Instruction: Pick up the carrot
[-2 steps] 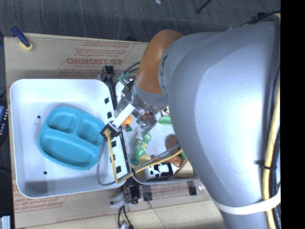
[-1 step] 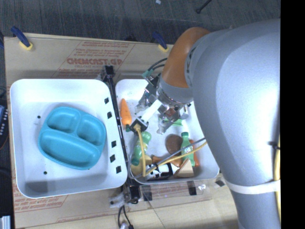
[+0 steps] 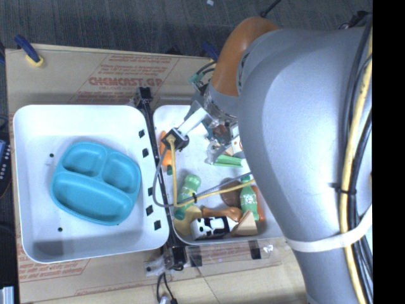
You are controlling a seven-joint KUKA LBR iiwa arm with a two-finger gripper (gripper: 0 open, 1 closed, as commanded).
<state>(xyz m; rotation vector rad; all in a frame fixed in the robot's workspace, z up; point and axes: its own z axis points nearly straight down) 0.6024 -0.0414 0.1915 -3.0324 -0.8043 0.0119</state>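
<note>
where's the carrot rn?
Camera view: the carrot lies in the right bin, against its left wall, left of the gripper, with a green toy just below it in frame.

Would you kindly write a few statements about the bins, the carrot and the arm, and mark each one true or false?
1. The blue divided plate lies in the left bin. True.
2. The carrot lies in the left bin beside the plate. False: it lies in the right bin, close to that bin's left wall.
3. The tool is over the right bin. True.
4. The arm reaches in from the view's left. False: it comes in from the right and covers part of the right bin.
5. A black-and-white toy lies near the right bin's near edge. True.
</note>
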